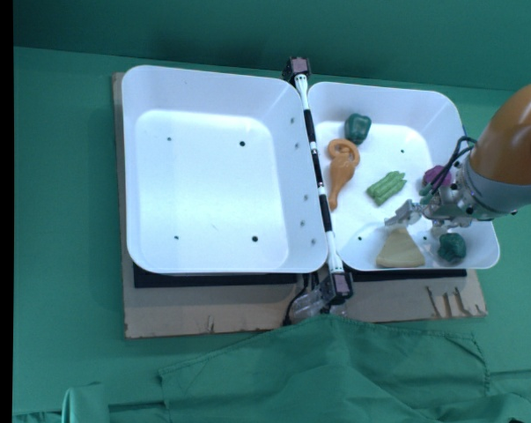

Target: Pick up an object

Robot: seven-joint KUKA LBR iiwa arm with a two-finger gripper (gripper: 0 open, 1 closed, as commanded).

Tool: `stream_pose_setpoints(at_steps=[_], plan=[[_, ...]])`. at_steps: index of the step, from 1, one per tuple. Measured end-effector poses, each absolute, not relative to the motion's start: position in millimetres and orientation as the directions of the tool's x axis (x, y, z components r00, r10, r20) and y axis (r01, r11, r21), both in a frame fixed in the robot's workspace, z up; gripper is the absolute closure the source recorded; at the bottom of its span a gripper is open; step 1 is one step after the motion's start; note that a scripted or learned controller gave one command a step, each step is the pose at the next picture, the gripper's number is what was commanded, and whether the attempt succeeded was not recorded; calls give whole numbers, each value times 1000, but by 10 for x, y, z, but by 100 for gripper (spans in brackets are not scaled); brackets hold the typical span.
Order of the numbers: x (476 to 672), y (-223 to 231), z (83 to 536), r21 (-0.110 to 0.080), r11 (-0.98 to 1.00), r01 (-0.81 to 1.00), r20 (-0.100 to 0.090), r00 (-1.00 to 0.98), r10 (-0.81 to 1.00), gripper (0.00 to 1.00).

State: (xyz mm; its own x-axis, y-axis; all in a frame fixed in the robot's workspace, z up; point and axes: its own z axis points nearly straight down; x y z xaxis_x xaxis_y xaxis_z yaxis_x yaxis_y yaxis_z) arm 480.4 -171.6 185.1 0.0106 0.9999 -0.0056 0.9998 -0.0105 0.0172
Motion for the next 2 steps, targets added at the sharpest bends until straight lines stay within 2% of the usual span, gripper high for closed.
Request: stream_pose_setpoints(at_steps=[1, 2], plan=[[5245, -1884, 1842, 13, -2, 1000, -5, 2, 1000, 0], [6162, -1876, 1840, 16, 1, 1000, -8, -1, 1000, 0]])
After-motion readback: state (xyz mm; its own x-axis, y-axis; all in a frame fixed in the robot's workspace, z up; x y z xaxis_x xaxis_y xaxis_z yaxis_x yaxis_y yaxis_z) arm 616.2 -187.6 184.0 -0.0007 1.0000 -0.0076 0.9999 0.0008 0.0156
